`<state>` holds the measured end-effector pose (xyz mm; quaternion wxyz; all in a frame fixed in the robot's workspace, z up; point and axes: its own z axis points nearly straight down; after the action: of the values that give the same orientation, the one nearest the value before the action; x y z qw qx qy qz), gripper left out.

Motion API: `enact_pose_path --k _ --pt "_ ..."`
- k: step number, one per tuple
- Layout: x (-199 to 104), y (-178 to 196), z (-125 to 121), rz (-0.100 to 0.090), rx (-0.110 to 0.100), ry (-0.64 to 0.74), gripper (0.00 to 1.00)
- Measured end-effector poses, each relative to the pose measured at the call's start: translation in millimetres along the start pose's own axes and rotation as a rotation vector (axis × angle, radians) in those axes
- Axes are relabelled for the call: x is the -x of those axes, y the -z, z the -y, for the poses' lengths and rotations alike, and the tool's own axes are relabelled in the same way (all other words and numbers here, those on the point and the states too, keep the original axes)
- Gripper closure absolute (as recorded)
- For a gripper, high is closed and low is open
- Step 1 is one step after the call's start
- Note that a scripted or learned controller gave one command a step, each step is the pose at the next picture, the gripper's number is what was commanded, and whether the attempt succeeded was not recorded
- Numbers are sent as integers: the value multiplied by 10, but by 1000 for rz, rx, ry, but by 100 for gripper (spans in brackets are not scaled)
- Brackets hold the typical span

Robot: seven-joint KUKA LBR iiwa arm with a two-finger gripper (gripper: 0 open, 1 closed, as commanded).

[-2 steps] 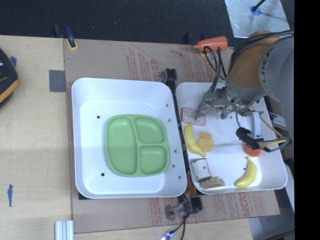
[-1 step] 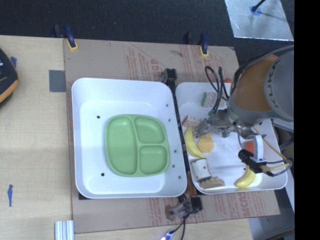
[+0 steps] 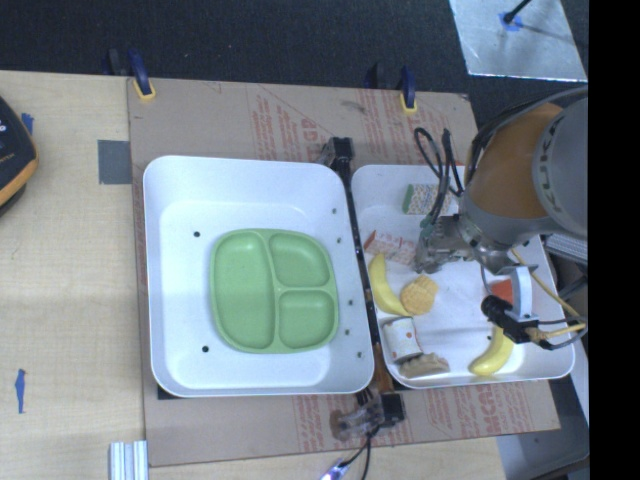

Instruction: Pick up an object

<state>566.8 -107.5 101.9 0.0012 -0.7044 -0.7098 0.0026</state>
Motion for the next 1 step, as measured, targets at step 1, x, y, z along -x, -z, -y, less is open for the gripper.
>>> enact_pose_path --k 1 --pt "-1 0 0 0 0 0 0"
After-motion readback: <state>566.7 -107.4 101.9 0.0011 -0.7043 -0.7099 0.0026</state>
